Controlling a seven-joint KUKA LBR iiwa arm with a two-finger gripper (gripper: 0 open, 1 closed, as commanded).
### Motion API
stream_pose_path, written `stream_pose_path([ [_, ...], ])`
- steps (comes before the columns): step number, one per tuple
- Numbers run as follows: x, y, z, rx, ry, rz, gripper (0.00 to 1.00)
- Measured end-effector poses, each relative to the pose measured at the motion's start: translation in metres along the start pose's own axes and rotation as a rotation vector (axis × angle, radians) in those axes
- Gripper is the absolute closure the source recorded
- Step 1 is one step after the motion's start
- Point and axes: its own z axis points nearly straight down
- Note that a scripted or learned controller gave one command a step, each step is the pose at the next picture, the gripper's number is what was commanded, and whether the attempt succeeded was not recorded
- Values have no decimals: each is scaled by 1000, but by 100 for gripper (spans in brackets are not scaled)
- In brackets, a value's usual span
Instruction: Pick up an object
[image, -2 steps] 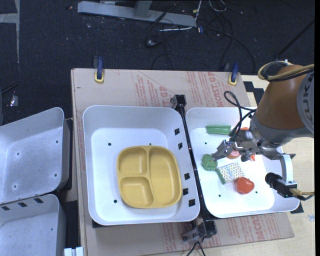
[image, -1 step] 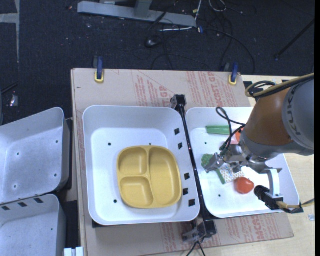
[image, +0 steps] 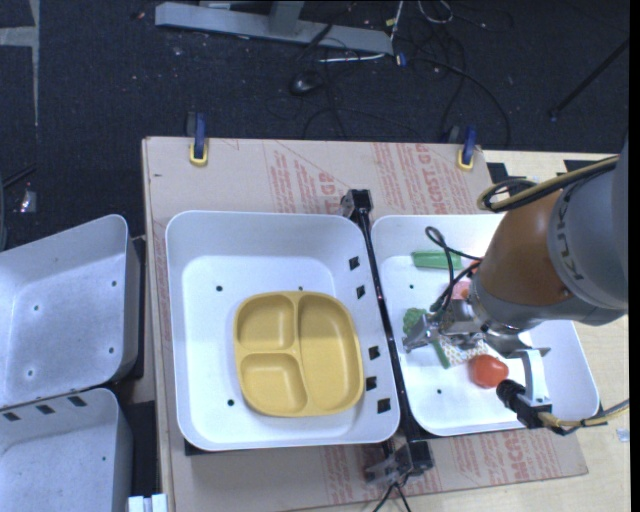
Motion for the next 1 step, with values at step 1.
stream_pose_path([
  [1,-1,2,-13,-7,-2,2,100],
])
